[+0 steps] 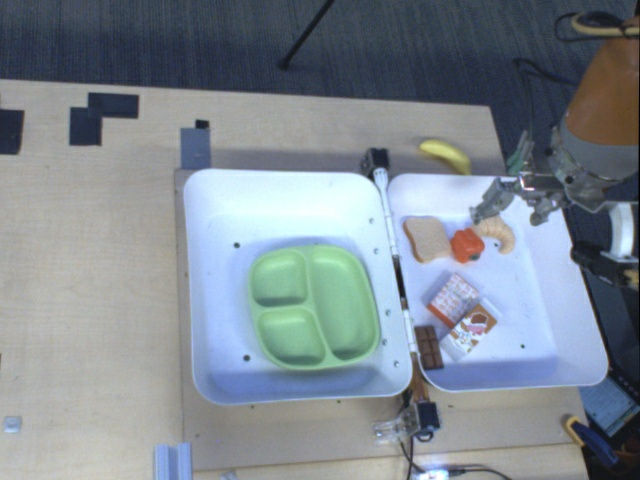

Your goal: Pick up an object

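Camera view, looking down at a slant, catches my gripper (512,200) hanging over the upper part of the right bin (560,298), with my grey wrist and the orange band above it reaching in from the right edge. My two fingers are spread apart with nothing between them; one fingertip (489,206) points down toward the bin floor, the other sits nearer my wrist. Just below that lower fingertip lies a pale curved piece (498,234), and touching its left side is a small red object (466,245). Left of the red object, touching it, rests a slice of toast (427,238). Lower in the same bin lie a small patterned box (453,297) and, just beside it to the lower right, a white carton with a red picture (473,329). A dark brown bar (428,346) sits at the bin's lower left corner, against the divide between the bins. The left bin (215,228) holds a green divided tray (313,306) with three compartments. Outside the bins, a yellow banana (444,154) lies on the wooden bench (90,298) just above the right bin's top rim.
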`<state>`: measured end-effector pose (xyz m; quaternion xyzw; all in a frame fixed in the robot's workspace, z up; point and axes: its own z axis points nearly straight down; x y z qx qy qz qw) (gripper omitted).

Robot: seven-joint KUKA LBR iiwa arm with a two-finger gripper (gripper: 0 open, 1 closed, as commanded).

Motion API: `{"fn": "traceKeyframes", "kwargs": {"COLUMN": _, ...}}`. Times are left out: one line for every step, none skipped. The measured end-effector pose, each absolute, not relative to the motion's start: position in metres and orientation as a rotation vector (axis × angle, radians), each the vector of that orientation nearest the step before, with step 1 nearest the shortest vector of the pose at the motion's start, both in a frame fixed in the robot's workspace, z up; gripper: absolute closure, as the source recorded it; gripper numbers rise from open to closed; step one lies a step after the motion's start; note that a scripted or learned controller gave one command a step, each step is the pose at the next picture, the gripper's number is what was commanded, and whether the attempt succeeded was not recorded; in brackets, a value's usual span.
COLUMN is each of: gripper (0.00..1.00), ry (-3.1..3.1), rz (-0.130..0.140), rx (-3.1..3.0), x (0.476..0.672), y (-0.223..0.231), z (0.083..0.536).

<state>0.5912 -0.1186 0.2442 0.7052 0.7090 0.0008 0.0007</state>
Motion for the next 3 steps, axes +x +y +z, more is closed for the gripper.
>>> {"fn": "traceKeyframes", "kwargs": {"gripper": 0.0, "ry": 2.225, "rz": -0.001, "rx": 2.221, "x": 0.584, "y": -0.143, "z": 0.102}}
{"fn": "traceKeyframes", "kwargs": {"gripper": 0.0, "ry": 2.222, "rz": 0.007, "rx": 2.214, "x": 0.557, "y": -0.09, "z": 0.087}}
{"fn": "traceKeyframes", "kwargs": {"gripper": 1.0, "ry": 2.221, "rz": 0.013, "rx": 2.21, "x": 0.559, "y": -0.09, "z": 0.098}}
